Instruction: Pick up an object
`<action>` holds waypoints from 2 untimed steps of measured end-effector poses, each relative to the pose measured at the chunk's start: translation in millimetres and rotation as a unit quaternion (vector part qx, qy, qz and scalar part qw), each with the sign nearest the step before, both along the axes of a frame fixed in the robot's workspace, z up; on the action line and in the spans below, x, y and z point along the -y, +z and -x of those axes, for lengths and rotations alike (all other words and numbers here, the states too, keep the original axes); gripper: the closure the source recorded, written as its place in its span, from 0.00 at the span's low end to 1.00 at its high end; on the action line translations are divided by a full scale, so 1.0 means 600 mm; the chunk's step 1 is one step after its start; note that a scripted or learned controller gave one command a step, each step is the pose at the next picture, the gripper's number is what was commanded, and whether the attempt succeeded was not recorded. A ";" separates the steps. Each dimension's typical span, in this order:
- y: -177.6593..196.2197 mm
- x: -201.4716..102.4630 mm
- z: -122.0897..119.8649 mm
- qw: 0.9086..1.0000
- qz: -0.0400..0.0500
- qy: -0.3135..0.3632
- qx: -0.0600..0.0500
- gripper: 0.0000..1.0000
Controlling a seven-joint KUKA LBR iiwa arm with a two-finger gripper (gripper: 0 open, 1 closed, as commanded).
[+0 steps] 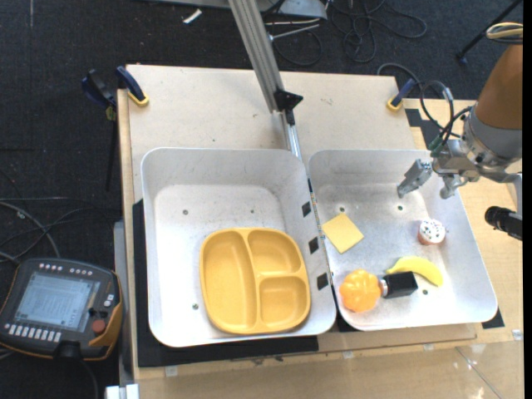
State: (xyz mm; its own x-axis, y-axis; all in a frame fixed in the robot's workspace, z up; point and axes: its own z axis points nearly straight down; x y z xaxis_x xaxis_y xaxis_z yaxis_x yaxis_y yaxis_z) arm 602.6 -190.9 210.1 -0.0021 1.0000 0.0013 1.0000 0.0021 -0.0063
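My gripper [431, 184] hangs over the far right part of the right bin [370, 177], fingers spread open with nothing between them. In that bin lie a flat yellow square [343, 233], a small white and red round object [431, 232], a yellow banana [417, 269], a black block [400, 284] and an orange round fruit [361, 291]. The small white and red object sits just in front of the gripper, a little lower in the view. The banana, block and orange fruit cluster near the bin's front edge.
The left bin [166, 181] holds a yellow divided plate [254, 279]. A slanted metal pole [259, 44] crosses the bench behind the bins. A teach pendant [58, 306] lies at the lower left, off the bench.
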 end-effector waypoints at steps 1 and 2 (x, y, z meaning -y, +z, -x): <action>-0.073 -0.002 -0.003 1.000 0.000 0.000 0.001 0.00; -0.178 -0.013 -0.004 1.000 0.000 0.000 0.000 0.00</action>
State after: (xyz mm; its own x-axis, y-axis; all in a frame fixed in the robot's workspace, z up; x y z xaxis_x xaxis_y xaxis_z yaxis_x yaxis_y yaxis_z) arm 604.8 -183.3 103.4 -0.0030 1.0000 0.0013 1.0000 0.0030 -0.0056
